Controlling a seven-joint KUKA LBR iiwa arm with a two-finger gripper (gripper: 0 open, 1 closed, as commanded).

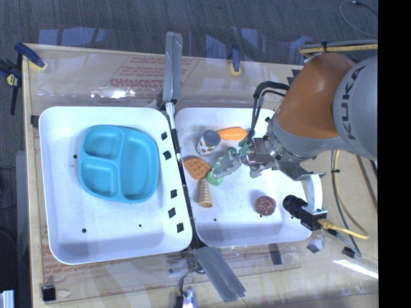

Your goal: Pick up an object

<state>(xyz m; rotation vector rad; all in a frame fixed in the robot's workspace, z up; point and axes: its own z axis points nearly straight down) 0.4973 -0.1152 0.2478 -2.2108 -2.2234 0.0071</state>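
Claw low in right bin, grip state unclear, beside waffle, cone, carrot.

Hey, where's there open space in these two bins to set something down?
Left bin: bare floor below and left of the blue divided plate. Right bin: a free strip along the bottom, beneath the cone and the brown ball. Crowded: upper middle, where the carrot, waffle and gripper cluster.
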